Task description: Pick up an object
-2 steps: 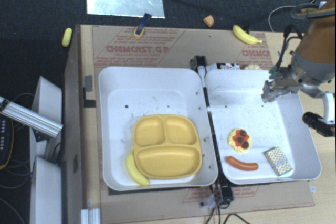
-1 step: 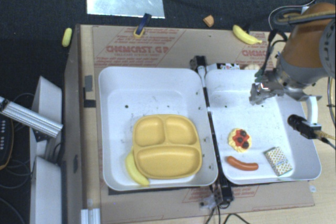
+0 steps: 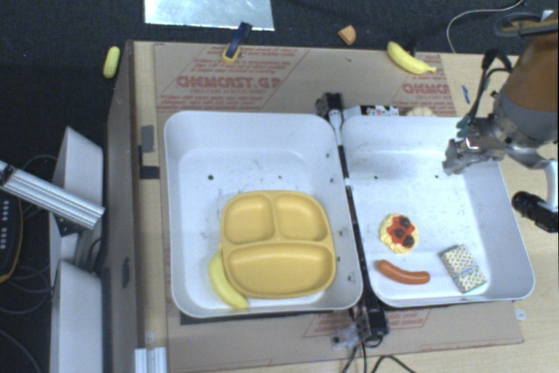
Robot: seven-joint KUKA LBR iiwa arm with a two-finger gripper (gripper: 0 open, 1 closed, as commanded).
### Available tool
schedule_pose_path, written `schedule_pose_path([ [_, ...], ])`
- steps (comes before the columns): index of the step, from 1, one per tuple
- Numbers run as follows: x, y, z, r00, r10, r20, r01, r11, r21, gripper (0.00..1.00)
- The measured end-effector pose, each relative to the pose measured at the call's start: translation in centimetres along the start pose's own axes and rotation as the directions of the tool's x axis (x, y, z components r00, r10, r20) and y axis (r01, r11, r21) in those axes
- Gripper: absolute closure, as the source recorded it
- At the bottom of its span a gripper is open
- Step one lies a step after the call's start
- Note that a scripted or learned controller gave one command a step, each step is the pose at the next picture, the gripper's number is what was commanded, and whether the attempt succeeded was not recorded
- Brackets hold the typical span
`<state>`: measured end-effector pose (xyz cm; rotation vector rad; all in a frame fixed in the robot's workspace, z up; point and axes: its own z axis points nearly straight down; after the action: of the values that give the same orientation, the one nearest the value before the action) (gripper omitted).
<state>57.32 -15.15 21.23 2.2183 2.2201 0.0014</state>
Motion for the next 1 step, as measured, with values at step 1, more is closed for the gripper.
schedule_pose_path([
  [1, 4.93, -4.39, 0.71, 1.000, -0.002, -0.001, 0.002, 1.000, 0.001, 1.00],
])
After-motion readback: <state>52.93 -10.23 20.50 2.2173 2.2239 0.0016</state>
